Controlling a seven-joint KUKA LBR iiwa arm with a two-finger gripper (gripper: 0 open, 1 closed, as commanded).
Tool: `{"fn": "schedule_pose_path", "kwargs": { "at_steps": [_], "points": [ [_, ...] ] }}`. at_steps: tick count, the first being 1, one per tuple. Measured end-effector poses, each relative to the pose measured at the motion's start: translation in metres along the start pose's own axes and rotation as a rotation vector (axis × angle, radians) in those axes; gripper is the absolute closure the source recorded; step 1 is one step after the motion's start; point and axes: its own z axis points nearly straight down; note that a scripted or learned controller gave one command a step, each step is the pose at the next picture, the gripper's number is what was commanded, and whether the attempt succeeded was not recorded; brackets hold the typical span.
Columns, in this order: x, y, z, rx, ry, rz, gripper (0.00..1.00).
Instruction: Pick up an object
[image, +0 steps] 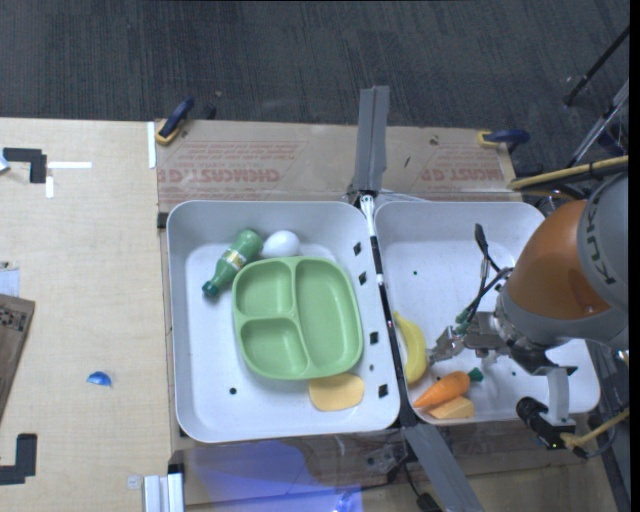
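The arm's orange band (560, 265) hangs over the right bin (430, 240). My gripper (447, 345) sits low in that bin's front half. It is just right of a yellow banana (408, 345) that lies along the bin's left wall. An orange carrot (442, 389) with a green top lies right below the gripper. A yellow-orange wedge (453, 409) rests against the carrot's front side. Nothing is visibly held in the gripper.
The left bin (190, 300) holds a green divided plate (298, 318), a green bottle (230, 262), a white egg (282, 243) and a pale orange disc (336, 392) at the front. A grey bar (372, 140) rises behind the bins' shared wall.
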Motion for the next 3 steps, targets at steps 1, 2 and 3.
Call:
{"fn": "schedule_pose_path", "kwargs": {
  "at_steps": [1, 2, 3],
  "points": [
    [0.0060, -0.0008, 0.0072, -0.001, 0.002, 0.088, 0.00],
    [0.0043, -0.0006, 0.0003, 0.001, 0.002, 0.091, 1.00],
    [0.0045, -0.0007, 0.0003, 0.002, 0.002, 0.091, 0.00]
  ]
}}
